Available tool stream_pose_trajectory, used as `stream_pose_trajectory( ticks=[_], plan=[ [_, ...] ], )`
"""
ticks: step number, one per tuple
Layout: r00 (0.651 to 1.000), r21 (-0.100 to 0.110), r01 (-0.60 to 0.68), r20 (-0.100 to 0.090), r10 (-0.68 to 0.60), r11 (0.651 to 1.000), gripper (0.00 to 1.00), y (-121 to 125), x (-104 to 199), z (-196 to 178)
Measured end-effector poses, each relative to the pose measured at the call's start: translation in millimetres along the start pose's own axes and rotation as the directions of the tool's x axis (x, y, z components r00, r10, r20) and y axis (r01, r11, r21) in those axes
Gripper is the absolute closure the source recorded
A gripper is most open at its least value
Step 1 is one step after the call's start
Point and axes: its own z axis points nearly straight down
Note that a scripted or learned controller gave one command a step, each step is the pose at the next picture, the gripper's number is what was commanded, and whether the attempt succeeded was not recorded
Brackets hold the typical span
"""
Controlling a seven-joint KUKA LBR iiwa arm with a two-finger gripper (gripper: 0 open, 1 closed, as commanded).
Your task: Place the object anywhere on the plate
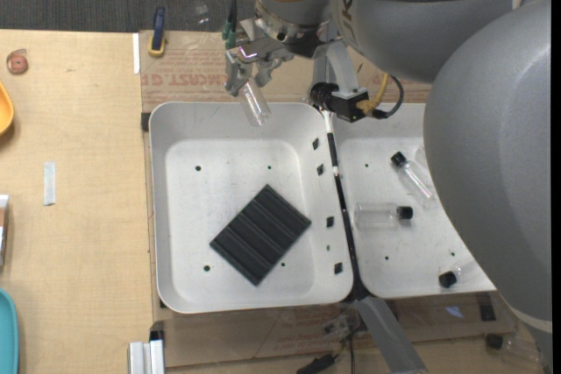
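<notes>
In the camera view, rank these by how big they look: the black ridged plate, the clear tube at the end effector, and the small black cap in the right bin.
1. Plate, clearly largest.
2. Tube; it is raised toward the camera, so it may look bigger than it is.
3. Cap, smallest.

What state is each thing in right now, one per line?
gripper: above the left bin's far rim, shut on a clear tube.
clear tube: held between the fingers, tilted.
dark ribbed plate: flat in the left bin, bare.
capped vials: lying in the right bin.
</notes>
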Motion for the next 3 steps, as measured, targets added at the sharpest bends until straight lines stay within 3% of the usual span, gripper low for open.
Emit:
stream_pose_trajectory(
  ticks=[1,2,3],
  plan=[
    [0.964,0.0,0.267,-0.001,-0.267,0.964,1.0,-61,17,17],
    [0.901,-0.001,0.433,0.0,-0.433,0.901,1.0,-92,-2,-17],
    [0.838,0.0,0.546,0.0,-0.546,0.838,1.0,-3,29,-90]
  ],
)
